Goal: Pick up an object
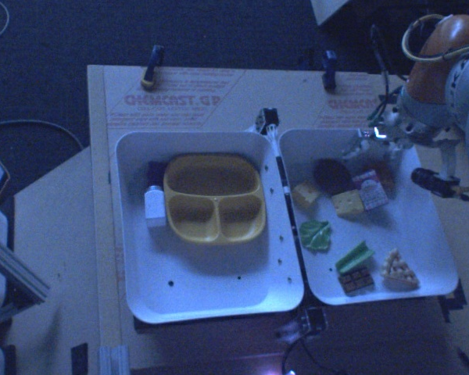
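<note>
Dim blue light is washing two white bins (133, 209); the gripper (365, 153) is hovering over toys in the right bin (434, 241), near a dark brown piece (332, 175), its grasp indiscernible.

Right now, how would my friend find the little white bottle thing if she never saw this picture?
Find the left white bin, the one holding the big yellow divided tray. Look just beside the tray's left edge: the small white bottle stands there, pressed close to it. It is the bin's only white item, with a dark object just behind it.
</note>
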Motion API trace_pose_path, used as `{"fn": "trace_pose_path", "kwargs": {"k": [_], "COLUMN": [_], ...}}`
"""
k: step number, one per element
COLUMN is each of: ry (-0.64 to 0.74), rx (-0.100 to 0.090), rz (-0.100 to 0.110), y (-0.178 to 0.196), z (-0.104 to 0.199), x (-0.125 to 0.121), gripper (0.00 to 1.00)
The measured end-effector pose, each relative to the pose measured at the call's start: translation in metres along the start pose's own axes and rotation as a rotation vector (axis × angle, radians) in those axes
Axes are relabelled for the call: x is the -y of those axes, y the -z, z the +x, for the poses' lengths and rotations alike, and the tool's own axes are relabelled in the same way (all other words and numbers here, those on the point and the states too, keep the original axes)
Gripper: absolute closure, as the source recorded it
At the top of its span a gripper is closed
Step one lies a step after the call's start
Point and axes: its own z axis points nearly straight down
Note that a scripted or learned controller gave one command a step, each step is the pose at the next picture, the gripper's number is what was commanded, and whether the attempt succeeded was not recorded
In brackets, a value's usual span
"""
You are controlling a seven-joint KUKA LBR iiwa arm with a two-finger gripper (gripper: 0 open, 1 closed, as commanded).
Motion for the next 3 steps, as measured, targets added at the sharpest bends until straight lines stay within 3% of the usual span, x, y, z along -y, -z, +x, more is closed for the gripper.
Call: {"fn": "trace_pose_path", "kwargs": {"k": [1, 2, 3], "ry": [0.001, 0.001, -0.001], "rx": [0.003, 0.004, 0.004], "rz": [-0.011, -0.012, -0.012], "y": [-0.022, -0.011, 0.042], "z": [0.001, 0.0, -0.008], "x": [-0.003, -0.003, -0.009], "gripper": [0.0, 1.0, 1.0]}}
